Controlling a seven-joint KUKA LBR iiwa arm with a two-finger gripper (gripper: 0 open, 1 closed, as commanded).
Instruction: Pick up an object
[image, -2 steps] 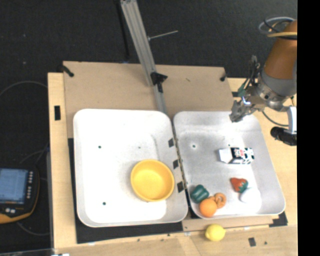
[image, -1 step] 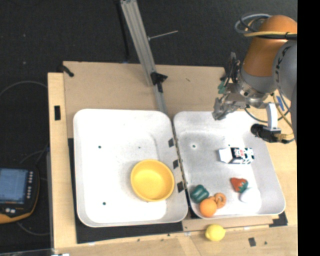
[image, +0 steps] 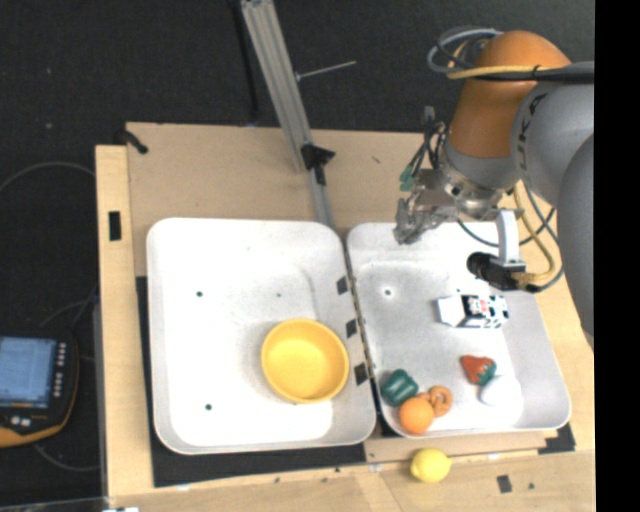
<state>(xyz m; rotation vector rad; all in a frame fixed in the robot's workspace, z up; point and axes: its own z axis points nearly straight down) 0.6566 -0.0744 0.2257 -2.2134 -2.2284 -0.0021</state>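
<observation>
Right, from my seat I see the arm (image: 520, 110) coming in at the upper right of the frame, its orange band above the wrist. The gripper (image: 408, 232) hangs over the upper left corner of the right bin (image: 400, 255), close to the rim that runs between the two bins. I cannot tell whether its claw is apart or together; the tips blur into the white floor, and I see nothing between them.

In the right bin, a small white box with dark print (image: 472, 310) lies at centre right. Below it sits a red piece with a dark end (image: 478, 368). Along the lower edge of that bin there is a green block (image: 399, 384), with an orange ball (image: 416, 414) just beside it and a smaller orange piece (image: 439, 399) touching the ball.

The left bin (image: 200, 260) carries a yellow bowl (image: 304, 360), upright, at its lower right. A yellow lemon (image: 430, 465) lies on the bench (image: 200, 170), just below the right bin.
</observation>
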